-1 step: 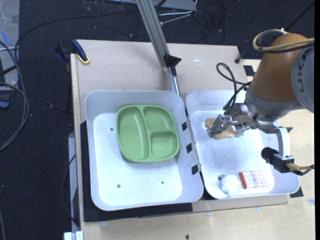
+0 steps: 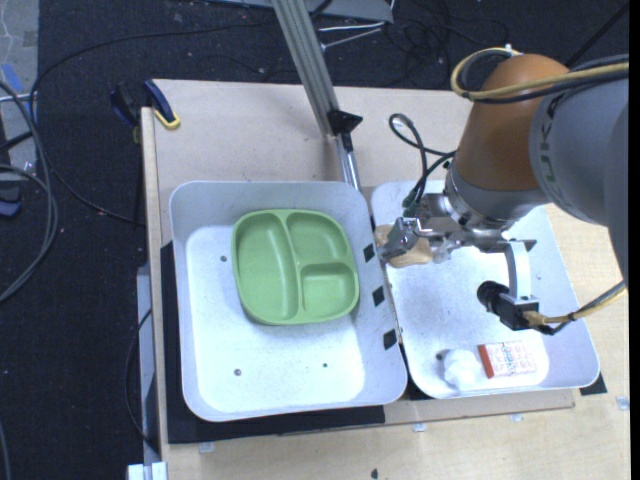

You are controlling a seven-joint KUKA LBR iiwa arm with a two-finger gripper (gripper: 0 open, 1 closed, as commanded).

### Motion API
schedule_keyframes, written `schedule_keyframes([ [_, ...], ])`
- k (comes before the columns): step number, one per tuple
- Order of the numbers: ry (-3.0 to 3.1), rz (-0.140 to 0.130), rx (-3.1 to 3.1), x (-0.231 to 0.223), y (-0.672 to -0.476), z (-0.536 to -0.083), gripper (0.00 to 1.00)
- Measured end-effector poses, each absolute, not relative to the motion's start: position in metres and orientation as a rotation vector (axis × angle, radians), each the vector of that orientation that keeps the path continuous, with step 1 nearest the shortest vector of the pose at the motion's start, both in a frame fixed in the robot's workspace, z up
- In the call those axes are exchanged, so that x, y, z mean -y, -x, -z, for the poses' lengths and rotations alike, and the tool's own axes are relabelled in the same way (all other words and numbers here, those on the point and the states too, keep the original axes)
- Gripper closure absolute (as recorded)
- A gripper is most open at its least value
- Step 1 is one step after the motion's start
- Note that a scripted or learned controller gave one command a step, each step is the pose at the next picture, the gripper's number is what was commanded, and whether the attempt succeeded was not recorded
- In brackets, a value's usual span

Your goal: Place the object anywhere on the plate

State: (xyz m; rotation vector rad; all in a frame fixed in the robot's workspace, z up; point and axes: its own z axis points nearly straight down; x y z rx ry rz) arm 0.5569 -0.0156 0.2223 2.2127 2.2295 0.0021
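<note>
The end effector (image 2: 408, 246) was clamped on a tan object (image 2: 407, 255); it should travel left, above the green plate (image 2: 296, 266), before releasing.

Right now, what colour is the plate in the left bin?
Light green. The plate shows plainly in the camera view, lying in the left white bin.

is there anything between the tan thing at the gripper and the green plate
Nothing lies on the plate's side of the path. The tan object at the gripper sits above the right bin's left edge, and only the two bins' adjoining rims lie between it and the plate in the left bin.
</note>
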Motion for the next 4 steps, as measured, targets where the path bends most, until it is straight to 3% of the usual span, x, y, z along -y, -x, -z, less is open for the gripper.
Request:
schedule_keyframes([
  [2, -2.211, -0.006, -2.23, -0.096, -0.606, -0.22, 1.0],
  [3, -2.212, -0.006, -2.229, -0.138, -0.618, -0.232, 1.0],
  [4, -2.217, 0.001, -2.225, -0.135, -0.618, -0.231, 0.0],
])
